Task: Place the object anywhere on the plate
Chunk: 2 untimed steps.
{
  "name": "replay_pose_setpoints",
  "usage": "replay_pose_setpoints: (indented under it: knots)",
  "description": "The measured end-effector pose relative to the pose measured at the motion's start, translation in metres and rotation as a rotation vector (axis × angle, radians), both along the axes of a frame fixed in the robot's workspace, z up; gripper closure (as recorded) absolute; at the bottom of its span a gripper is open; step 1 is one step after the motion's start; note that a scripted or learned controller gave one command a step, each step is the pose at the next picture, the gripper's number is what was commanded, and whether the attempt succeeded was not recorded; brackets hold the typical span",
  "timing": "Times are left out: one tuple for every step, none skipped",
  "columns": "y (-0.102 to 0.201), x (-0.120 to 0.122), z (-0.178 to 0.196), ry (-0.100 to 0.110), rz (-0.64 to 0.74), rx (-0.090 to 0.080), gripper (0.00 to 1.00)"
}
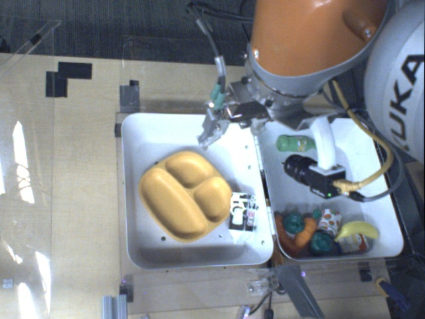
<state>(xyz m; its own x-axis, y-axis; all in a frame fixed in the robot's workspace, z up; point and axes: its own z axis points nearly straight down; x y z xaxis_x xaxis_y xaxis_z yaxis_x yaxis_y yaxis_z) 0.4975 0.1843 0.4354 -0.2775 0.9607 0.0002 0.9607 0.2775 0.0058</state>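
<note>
1. The bench carries 2 shallow white bins side by side; the left bin (133, 244) holds the plate, the right bin (392, 244) holds a cluster of small items.
2. The plate (186, 195) is yellow with 3 compartments and sits a little left of the left bin's middle, turned at an angle.
3. A small black-and-white object (243, 212) lies on the bin floor just beside the plate's right edge, near the wall between the bins; it is not on the plate.
4. The gripper (211, 133) hangs over the upper part of the left bin, above the plate's far edge and well apart from the small object. Its fingers point down and left, and nothing shows between them; how far they are parted I cannot tell.
5. In the right bin, a green bottle (295, 143) lies near the top, while a banana (356, 231), a carrot (307, 232) and other small toys crowd the lower end.
</note>
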Motion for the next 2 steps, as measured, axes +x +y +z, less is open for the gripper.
replay_pose_setpoints:
  knots:
    - [0.041, -0.011, -0.015, 0.002, -0.116, 0.001, 0.00]
    - [0.015, -0.010, 0.001, -0.002, -0.001, 0.001, 0.00]
